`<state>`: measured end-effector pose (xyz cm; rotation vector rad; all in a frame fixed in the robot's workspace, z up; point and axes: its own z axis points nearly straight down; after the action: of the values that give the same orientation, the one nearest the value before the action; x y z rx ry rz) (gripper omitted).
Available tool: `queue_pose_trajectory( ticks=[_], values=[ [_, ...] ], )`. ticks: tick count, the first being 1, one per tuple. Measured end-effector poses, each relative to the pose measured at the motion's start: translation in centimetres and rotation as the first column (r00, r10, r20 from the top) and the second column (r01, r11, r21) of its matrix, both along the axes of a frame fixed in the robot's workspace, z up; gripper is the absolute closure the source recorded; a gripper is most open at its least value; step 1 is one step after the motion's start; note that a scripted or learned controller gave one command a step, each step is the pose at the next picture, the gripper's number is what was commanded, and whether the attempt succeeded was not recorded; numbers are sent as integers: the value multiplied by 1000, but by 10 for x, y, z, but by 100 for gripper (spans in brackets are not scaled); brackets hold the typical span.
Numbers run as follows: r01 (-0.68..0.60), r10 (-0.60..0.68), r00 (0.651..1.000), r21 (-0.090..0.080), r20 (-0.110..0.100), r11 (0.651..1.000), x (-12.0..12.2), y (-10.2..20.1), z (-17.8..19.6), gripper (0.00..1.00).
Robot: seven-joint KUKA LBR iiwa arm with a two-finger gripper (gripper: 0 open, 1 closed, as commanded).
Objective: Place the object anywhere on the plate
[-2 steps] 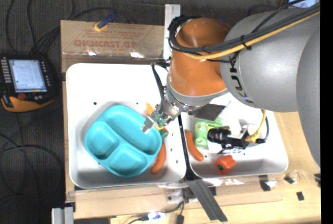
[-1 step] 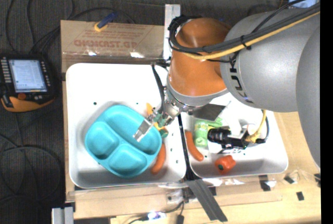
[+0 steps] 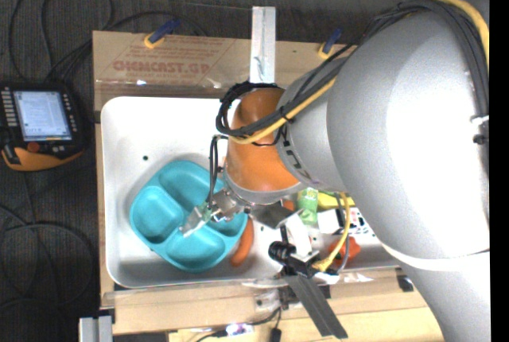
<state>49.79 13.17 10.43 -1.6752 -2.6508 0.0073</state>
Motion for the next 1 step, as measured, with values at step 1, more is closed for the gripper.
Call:
queue_pose_trajectory(
  ticks=[1],
  values=[
    [-139, 139, 990, -3, -11, 990, 18, 3, 2, 0]
  ],
)
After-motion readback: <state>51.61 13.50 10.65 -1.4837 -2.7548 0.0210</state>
